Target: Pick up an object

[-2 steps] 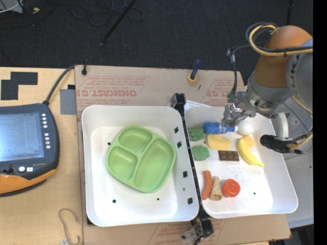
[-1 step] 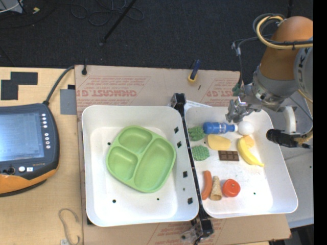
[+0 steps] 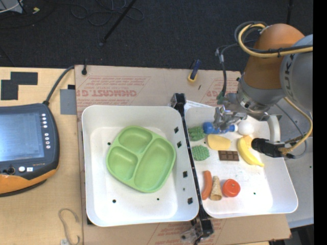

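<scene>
Hand (image 3: pixel 225 119) low over blue object (image 3: pixel 210 128), pale yellow block (image 3: pixel 218 142) just below.

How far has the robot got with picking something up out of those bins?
Nothing looks lifted yet. The gripper hangs low over the far end of the right bin, by the blue piece and the yellow block; whether it grips anything cannot be told. The banana, carrot, tomato and chocolate bar lie in that bin. The green divided plate sits in the left bin. The grasp and lift remain.
</scene>
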Robot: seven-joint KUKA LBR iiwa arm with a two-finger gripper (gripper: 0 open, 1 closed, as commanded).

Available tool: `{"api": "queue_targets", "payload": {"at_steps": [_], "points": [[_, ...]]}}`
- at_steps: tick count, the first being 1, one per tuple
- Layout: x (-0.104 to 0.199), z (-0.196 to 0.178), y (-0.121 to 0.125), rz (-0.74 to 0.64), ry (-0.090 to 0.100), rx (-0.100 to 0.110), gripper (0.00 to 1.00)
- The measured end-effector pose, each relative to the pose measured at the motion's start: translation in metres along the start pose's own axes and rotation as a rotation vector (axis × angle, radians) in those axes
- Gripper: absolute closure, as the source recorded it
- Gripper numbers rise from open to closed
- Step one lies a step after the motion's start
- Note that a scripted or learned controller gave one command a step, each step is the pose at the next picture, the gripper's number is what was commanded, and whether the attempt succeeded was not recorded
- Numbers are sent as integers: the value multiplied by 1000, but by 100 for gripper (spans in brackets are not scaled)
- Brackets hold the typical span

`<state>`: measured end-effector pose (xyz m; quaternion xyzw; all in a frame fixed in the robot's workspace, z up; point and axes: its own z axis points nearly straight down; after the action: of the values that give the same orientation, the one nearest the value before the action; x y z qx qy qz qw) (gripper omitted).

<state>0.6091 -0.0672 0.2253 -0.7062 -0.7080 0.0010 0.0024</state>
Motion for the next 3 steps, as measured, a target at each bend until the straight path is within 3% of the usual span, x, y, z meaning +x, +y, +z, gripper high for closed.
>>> {"api": "queue_targets", "payload": {"at_steps": [1, 2, 3], "points": [[40, -11, -34, -1, 1, 0, 100], [66, -9, -51, 0, 0, 1, 100], [71, -4, -52, 1, -1, 0, 100]]}}
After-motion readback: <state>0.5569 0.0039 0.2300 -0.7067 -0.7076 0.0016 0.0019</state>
